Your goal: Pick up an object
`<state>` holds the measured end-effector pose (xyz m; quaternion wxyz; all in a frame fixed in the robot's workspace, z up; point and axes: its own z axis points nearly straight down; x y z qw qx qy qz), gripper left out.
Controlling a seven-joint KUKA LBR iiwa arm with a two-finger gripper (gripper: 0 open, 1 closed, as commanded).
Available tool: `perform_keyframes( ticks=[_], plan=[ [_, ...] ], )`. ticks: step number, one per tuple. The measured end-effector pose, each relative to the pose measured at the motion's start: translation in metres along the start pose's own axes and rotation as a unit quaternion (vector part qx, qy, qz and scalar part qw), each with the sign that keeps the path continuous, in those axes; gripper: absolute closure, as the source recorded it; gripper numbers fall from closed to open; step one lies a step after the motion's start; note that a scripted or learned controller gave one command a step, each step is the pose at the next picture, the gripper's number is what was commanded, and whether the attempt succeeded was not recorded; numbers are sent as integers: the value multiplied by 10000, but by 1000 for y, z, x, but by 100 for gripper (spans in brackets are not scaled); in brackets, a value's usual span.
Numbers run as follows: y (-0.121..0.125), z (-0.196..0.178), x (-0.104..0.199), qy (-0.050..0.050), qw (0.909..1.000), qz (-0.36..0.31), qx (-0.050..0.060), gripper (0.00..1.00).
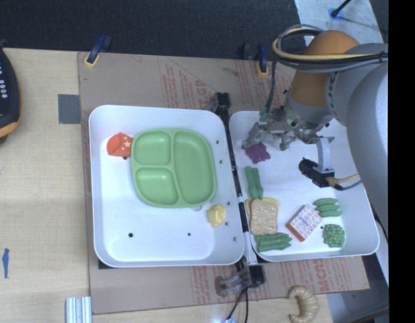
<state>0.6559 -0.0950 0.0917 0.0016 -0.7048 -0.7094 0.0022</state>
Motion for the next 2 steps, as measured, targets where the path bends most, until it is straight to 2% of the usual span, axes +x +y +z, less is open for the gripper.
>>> perform_keyframes(
  ticks=[1, 2],
  plan=[
    [0, -12, -1, -3, 10000, -6, 3, 100],
    [0, -11, -1, -3, 10000, -8, 8, 0]
  ],
)
